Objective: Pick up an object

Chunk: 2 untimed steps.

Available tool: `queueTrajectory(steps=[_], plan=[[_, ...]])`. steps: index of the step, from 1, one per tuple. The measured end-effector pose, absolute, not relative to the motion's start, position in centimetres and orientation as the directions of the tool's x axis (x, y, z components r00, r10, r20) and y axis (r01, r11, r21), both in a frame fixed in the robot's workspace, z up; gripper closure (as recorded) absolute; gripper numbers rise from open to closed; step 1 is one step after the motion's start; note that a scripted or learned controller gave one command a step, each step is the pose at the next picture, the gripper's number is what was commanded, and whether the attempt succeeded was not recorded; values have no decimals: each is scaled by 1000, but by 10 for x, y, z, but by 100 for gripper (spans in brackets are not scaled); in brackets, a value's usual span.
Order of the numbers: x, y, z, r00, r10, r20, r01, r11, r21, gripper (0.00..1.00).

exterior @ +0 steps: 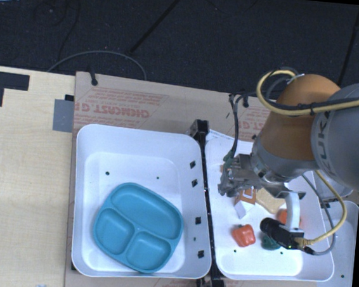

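Observation:
My gripper (229, 184) is low over the left part of the right bin (281, 271), with the grey and orange arm above it hiding much of the bin's far side. Close to its right lie a small orange-brown piece (247, 194), a tan block (269, 201) and a little white piece (241, 210). A red object (243, 235) lies nearer the front, apart from the gripper. A green thing (269, 244) and an orange thing (281, 216) peek out further right, each partly hidden.
The left bin (91, 162) holds a blue divided plate (137, 226) in its front half. A black divider (201, 193) runs between the two bins. Cardboard lies under both bins and a pale wooden bench top (15, 186) spreads to the left.

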State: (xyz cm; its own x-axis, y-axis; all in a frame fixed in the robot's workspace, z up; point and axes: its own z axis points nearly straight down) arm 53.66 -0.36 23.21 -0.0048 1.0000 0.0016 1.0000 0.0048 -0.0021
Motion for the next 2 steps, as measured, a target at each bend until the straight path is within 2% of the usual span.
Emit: queueTrajectory(steps=[2], plan=[[548,91,223,-4,1000,1,1000,4,-3,100]])
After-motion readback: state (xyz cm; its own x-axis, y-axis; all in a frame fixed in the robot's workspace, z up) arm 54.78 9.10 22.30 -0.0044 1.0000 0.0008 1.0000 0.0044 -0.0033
